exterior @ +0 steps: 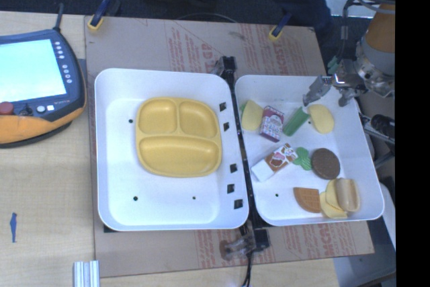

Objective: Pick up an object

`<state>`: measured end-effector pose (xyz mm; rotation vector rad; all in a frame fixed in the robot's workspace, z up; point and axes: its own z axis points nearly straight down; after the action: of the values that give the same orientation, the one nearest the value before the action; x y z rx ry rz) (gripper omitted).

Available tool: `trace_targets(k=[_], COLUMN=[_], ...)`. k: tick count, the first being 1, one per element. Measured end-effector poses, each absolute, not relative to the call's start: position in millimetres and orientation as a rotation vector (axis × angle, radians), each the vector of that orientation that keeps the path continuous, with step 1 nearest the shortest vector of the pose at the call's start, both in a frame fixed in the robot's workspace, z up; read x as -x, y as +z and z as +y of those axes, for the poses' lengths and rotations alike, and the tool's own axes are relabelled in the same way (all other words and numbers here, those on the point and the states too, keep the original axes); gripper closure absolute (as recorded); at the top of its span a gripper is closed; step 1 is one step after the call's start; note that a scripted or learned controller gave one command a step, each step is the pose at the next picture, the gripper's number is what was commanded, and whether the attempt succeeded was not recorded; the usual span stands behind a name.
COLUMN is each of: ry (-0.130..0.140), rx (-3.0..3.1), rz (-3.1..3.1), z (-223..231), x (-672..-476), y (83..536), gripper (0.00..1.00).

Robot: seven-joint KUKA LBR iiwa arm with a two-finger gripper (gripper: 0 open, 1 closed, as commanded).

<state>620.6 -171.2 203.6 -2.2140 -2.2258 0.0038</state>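
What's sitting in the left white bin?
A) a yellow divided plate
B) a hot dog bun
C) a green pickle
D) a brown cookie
A: the left bin holds a yellow divided plate, while the small food items lie in the right bin.

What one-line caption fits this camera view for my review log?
Gripper open above the right bin, near a pale yellow piece among toy foods; yellow divided tray in the left bin.
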Motion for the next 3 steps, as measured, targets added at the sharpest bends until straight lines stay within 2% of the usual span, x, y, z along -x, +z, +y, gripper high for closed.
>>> trace_targets(k=[1,2,3], ry=[-0.007,-0.007,-0.004], rx=[2.217,2.216,2.224], rz=[-2.228,-2.234,-2.231], z=[-133,-157,-129], x=[-604.8,-660.9,-619.3], y=[91,98,101], gripper=[0.0,0.0,0.0])
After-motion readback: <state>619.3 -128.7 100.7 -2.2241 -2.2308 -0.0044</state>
